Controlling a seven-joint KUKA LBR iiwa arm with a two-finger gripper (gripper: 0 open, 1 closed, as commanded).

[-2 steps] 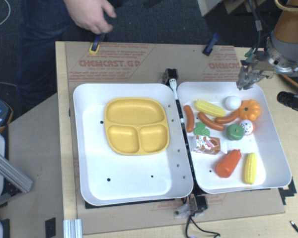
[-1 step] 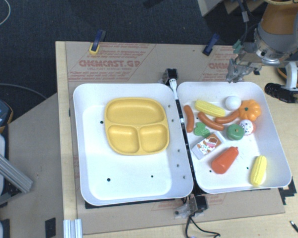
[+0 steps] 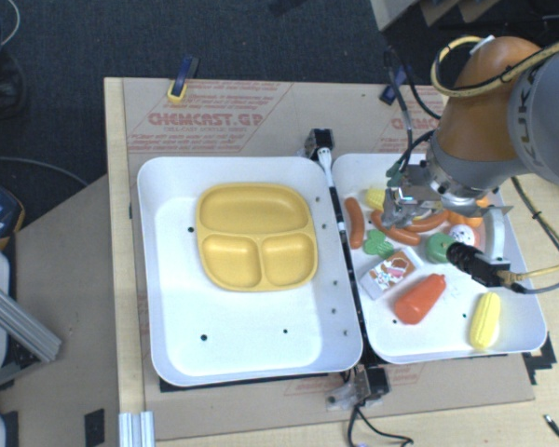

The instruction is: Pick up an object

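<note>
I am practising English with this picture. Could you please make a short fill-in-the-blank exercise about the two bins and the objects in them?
1. The yellow divided plate lies in the ___ bin.
2. The plate has ___ compartments.
3. The gripper is above the ___ bin.
4. The corn cob is ___ in colour.

Missing words: left; three; right; yellow

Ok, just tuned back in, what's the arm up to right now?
The arm is reaching into the right bin, with its tool low over the pile of toy food by the hot dog and the green piece. I can't tell whether it has gripped anything. The carrot, corn and small card lie apart nearer the front. The yellow tray sits in the left bin.
</note>
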